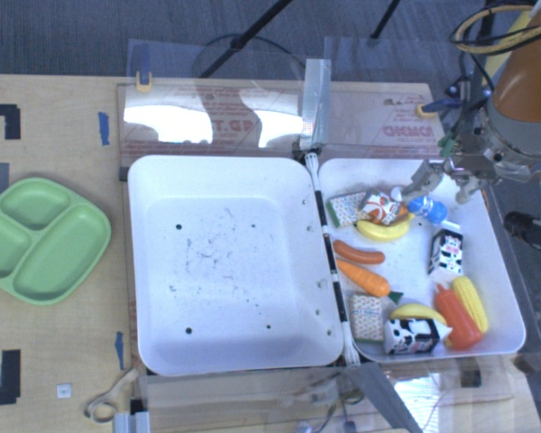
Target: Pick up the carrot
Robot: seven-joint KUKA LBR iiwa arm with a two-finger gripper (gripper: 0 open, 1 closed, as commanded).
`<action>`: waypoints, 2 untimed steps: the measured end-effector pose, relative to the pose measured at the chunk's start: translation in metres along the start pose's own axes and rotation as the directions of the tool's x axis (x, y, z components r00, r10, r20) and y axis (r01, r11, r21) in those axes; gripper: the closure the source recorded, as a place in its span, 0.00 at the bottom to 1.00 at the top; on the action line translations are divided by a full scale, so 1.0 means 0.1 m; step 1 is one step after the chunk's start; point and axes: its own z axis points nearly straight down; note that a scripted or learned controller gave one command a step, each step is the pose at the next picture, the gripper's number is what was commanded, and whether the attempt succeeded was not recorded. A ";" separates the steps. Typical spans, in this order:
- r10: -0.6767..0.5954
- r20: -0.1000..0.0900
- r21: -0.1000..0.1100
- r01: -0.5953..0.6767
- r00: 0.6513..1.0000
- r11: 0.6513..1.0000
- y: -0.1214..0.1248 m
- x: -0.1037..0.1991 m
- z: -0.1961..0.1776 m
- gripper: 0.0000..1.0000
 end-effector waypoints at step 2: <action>-0.091 -0.001 0.002 0.091 0.996 0.996 -0.93 0.22 0.85 0.00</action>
